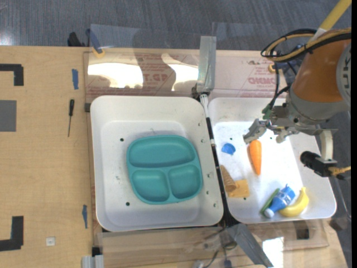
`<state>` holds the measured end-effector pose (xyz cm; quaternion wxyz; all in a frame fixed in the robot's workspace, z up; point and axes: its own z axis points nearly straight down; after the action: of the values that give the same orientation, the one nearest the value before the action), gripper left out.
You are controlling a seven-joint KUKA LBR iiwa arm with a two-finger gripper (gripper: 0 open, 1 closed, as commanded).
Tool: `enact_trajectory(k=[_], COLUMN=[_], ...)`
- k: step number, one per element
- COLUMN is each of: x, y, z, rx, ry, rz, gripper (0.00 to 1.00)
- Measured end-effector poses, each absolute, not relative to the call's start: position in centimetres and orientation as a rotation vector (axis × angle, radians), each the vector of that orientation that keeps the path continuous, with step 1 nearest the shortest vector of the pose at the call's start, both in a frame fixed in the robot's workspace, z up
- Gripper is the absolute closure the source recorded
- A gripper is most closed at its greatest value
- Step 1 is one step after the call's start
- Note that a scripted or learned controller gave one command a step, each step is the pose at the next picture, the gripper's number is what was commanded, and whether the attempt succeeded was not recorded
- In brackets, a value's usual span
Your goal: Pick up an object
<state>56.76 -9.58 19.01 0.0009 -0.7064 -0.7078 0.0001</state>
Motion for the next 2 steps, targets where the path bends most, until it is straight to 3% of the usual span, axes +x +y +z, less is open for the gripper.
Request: enact_trajectory(k=[1, 2], x=[57.7, 57.9], y=[-12.0, -12.1], z=[8.8, 9.9], rx=[-2.403, -2.408], ry=[-2.030, -2.030], rz=[-0.007, -0.012], gripper=[0.00, 1.00])
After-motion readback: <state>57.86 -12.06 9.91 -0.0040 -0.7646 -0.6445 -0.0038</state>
